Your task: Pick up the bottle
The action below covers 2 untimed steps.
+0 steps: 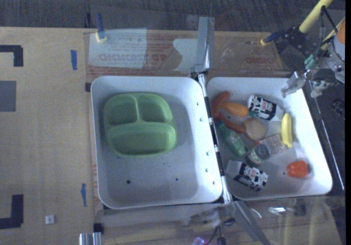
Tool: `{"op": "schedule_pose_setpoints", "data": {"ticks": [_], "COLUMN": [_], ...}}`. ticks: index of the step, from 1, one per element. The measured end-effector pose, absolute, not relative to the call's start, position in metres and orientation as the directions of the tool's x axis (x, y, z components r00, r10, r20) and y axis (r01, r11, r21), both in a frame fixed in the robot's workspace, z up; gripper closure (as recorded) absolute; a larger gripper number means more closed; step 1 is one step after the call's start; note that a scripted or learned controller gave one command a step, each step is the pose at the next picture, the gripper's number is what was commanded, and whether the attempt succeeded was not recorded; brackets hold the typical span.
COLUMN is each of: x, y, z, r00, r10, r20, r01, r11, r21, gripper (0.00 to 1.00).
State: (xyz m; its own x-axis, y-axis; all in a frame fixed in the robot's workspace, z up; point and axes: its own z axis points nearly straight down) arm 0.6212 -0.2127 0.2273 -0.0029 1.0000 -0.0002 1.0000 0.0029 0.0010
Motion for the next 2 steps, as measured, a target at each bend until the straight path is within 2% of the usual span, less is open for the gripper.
{"op": "schedule_pose_setpoints", "data": {"ticks": [1, 2], "x": [0.596, 0.569], "y": [-0.135, -0.104], "z": [0.157, 0.095], "r00": [-0.161, -0.206], "r10": [0.987, 0.978], "r20": [0.0, -0.011], "r01": [0.987, 0.978], "r11": [0.161, 0.206], "r21": [0.001, 0.02], "gripper": [0.0, 0.0]}}
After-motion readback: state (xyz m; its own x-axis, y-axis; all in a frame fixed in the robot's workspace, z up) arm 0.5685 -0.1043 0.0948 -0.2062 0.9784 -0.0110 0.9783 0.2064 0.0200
